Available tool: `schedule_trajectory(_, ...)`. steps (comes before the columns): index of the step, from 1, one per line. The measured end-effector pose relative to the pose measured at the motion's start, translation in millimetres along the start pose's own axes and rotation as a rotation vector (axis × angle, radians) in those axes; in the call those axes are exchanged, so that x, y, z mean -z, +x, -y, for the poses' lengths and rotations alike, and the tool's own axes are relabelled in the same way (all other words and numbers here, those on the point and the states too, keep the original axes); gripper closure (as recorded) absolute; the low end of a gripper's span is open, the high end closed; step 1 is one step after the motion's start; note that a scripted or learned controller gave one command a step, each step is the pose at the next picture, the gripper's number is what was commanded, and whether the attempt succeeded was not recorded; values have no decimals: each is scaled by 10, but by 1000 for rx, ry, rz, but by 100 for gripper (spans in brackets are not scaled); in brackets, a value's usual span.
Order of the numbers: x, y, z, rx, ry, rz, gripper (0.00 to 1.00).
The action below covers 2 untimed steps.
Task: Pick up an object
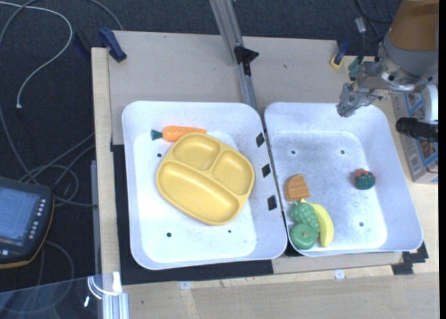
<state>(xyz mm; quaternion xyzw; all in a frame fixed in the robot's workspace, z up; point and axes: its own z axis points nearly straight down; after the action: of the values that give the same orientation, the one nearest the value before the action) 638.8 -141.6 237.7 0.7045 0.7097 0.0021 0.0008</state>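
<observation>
My gripper (346, 109) above right bin (390, 136) far rim | fingers' spread: cannot tell | nothing held | strawberry (363, 179) nearest, well apart from bin's near-corner toys—easiest pick

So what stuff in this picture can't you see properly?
- Gripper, camera view: small and blurred, so whether its fingers are open or shut is unclear.
- Carrot: the yellow plate covers its lower edge.
- Green toys in the right bin: bunched against the banana, too small to identify.
- Red and green toy: too small to name.
</observation>
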Motion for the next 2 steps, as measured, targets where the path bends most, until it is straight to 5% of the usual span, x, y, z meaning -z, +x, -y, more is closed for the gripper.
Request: schedule_trajectory(2,-36,1000,-50,0,2,0,100)
